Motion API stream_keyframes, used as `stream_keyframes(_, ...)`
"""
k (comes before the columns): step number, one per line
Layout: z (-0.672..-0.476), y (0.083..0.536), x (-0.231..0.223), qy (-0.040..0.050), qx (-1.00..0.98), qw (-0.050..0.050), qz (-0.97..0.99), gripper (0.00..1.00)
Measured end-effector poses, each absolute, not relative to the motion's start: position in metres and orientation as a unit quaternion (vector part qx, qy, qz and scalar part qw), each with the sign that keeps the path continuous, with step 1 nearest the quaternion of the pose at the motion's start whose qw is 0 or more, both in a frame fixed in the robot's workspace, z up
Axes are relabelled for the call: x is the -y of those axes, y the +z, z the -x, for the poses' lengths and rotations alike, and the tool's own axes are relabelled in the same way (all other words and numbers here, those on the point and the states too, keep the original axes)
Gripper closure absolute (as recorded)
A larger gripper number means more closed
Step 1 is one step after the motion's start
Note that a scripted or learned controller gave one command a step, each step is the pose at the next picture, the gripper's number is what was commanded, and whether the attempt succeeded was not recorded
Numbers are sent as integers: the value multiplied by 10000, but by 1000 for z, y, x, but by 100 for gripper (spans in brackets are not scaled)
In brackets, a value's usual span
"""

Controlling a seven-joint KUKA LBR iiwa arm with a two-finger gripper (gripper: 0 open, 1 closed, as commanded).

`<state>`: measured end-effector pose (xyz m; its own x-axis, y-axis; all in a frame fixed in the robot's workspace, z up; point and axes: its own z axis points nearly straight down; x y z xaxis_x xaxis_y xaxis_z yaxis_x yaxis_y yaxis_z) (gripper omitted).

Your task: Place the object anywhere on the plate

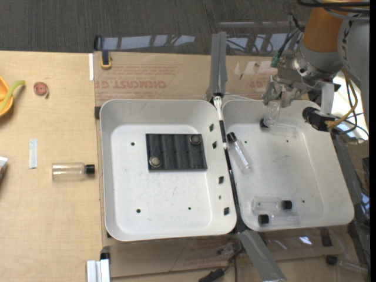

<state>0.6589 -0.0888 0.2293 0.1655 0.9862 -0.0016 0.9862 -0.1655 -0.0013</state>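
Object: we took the clear vial point(239, 155) with a black cap, lying at the left edge of the right bin point(329, 181), as the thing to move.
Handling: we judged it light, stiff, slippery, breakable; best held across its middle.
Gripper point(271, 120): low at the bin's back; its state we could not tell.
Plate point(176, 152): one, dark, in the left bin point(117, 181).
Count: three vials in the right bin, one on the bench point(53, 216).

Robotics lab: white bins point(111, 175) on cardboard-covered bench point(147, 78).
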Motion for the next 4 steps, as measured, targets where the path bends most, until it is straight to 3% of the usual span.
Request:
stream_keyframes(1, -632, 261, 6, -16, -6460, -4, -7633, 100)
stream_keyframes(2, -539, 257, -41, -19, -7180, -10, -6961, 100)
stream_keyframes(3, -477, 153, -124, -26, -7420, -13, -6704, 100)
stream_keyframes(4, -476, 90, -101, -29, -7358, -20, -6771, 100)
